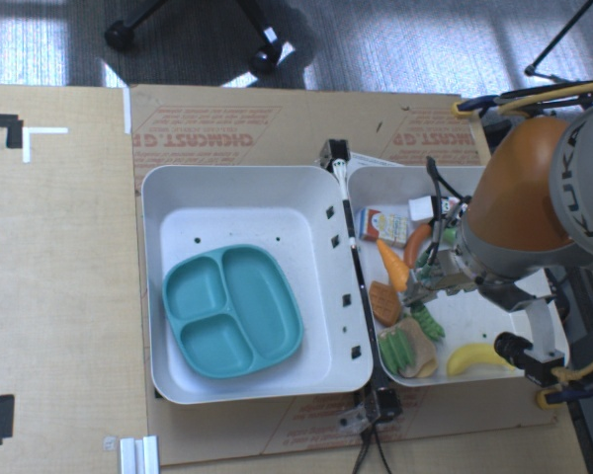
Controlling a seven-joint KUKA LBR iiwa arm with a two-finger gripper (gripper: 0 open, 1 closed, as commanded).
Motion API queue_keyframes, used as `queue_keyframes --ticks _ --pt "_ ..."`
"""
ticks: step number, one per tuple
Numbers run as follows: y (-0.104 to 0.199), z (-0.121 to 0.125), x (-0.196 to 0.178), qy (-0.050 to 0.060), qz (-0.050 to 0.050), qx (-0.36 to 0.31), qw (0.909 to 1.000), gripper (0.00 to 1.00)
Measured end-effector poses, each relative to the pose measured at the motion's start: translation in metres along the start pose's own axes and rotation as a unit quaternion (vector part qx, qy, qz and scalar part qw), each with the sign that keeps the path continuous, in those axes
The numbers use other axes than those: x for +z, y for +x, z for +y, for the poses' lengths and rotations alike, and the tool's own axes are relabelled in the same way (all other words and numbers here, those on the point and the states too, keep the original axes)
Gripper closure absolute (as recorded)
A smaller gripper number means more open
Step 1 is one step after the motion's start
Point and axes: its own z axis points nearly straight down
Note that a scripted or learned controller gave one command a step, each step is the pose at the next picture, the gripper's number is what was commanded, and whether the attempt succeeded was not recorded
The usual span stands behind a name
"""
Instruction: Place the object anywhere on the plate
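Camera view: the gripper [425,286] hangs low among crowded toy food [400,304] in the bin at three o'clock; its state I cannot tell. The teal plate [233,310] waits at nine o'clock. Clutter may cause a missed or double pick.

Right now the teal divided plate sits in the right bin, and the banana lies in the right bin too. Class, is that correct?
Not quite. The camera view shows the teal divided plate in the left bin, not the right. The banana does lie in the right bin.
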Motion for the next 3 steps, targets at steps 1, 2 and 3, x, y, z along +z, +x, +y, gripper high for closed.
queue_keyframes --ticks 1,2,3 --pt "0.099 0.015 -0.052 0.001 -0.001 0.088 0.9961 1.00" --pt "0.144 0.031 0.000 0.004 0.000 0.141 0.9901 1.00" --pt "0.144 0.031 -0.001 0.003 -0.001 0.140 0.9901 0.00"
